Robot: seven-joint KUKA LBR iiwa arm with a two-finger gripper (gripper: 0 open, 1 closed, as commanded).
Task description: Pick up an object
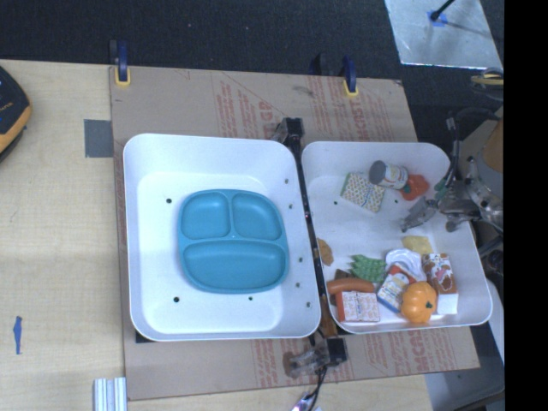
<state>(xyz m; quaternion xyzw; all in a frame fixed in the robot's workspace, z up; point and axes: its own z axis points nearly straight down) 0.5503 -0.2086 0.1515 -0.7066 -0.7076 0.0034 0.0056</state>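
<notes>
The right white bin [342, 157] holds several small items. Near its back lie a patterned packet [364, 192], a small tin on its side [390, 175] and a red piece [417, 185]. At its front sit an orange fruit [419, 302], a small carton [394, 288], a green toy [368, 268], a sausage [351, 286] and a yellow piece [417, 244]. My gripper [417, 221] reaches in from the right and hangs low over the bin's right middle, between the red piece and the yellow piece. I see nothing held in it.
The left white bin [145, 229] carries a blue divided plate [233, 240]. Both bins rest on a brown cardboard sheet [223, 101] clamped at the back. A dark, yellow-edged device [10, 110] sits at the far left of the bench.
</notes>
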